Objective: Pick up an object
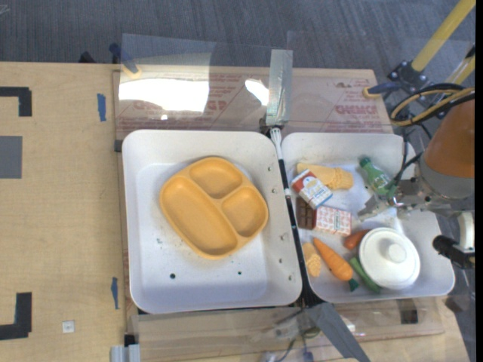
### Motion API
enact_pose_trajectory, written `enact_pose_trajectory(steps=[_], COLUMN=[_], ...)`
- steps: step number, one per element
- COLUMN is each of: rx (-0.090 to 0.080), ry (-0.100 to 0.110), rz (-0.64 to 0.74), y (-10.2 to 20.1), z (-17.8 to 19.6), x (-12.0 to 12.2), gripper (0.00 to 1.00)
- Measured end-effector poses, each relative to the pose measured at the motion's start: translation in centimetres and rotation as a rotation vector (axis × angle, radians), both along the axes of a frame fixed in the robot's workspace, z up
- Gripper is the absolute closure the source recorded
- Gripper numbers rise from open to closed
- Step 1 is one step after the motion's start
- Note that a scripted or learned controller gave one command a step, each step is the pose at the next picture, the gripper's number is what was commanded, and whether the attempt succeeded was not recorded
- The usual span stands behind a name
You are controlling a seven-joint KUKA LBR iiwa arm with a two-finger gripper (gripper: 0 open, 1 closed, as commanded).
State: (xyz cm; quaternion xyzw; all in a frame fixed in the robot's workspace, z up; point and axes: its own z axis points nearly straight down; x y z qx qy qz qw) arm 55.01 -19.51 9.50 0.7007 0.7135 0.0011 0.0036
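A: Looking down at the bench, you had two white bins side by side. The left bin held a yellow divided plate, sitting flat near its middle.

B: And the arm?

A: It came in from the right, and your gripper sat over the right bin, low among the toys. Whether it was spread or closed, you couldn't tell; the tips blurred into the clutter.

B: What lay nearest to it?

A: The green bottle was just beside it, toward the far edge. The white lidded bowl sat just beside it on the near side, with a red piece poking out at the bowl's left.

B: The rest?

A: Left of the gripper you had the small pink carton, touching a brown bar. Beyond those lay the red and white box and a pale yellow cracker. The orange carrot lay near the front, beside a corn cob.
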Motion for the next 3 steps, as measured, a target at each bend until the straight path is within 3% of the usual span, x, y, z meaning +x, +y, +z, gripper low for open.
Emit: enact_pose_trajectory(steps=[1, 2, 3], rx=[0.003, 0.004, -0.003], ry=[0.005, 0.022, 0.019], rz=[0.001, -0.206, -0.277], y=[0.2, 3.7, 7.0], z=[-0.3, -0.9, -0.9], x=[-0.1, 8.6, 11.2], gripper=[0.0, 0.0, 0.0])
